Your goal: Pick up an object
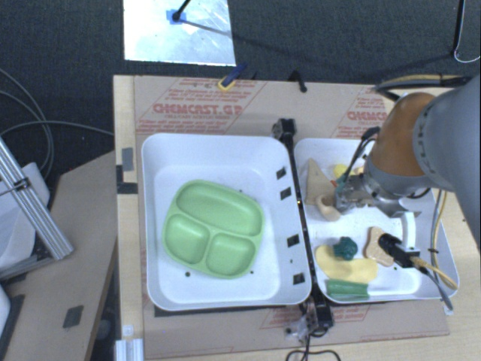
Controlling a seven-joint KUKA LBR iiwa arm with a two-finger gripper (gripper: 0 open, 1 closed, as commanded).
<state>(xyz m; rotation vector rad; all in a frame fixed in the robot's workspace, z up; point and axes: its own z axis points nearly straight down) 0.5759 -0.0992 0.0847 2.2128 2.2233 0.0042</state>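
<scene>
Grey metal of the arm is seen lowered into the right bin, with the gripper set just above a tan piece. Whether it is open or closed cannot be told. A beige wedge lies just left of it; a dark green lump and yellow piece lie below. The approach step is judged underway. Next, a firm closure on the tan piece is called for, then a straight lift.
</scene>
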